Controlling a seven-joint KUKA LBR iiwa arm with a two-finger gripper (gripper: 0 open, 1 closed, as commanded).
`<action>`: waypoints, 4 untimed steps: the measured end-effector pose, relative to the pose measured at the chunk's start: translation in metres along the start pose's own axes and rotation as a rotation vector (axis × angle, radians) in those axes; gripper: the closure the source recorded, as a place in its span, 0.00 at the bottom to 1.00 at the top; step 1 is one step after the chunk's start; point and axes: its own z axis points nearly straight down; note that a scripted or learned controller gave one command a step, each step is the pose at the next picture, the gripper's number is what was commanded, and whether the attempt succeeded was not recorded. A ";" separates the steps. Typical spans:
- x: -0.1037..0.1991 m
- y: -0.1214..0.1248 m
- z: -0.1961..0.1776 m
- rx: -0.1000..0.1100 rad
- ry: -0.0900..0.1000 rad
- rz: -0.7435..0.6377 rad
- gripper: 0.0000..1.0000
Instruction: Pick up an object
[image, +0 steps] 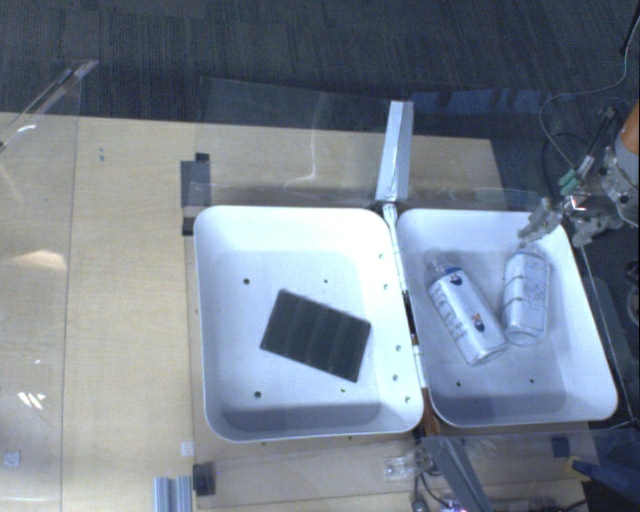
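Two silver cans lie in the right bin (590, 395). One can (465, 318) lies slanted in the middle, and the other can (526, 295) lies just to its right, nearly touching it. A dark grey flat rectangular pad (316, 335) lies in the left bin (225, 400). My gripper (555, 228) hangs over the back right corner of the right bin, just above the top end of the right-hand can. It is open and nothing sits between its fingers.
A metal bracket (396, 150) stands behind the seam between the two bins. Cables (575, 150) trail by the arm at the right edge. Wooden bench top (100, 330) spreads out left of the bins.
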 end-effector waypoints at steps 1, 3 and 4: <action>0.030 0.016 0.128 -0.027 -0.009 -0.194 0.00; 0.044 -0.009 -0.016 -0.002 0.000 -0.068 0.00; 0.111 0.068 0.029 -0.001 0.001 -0.203 0.00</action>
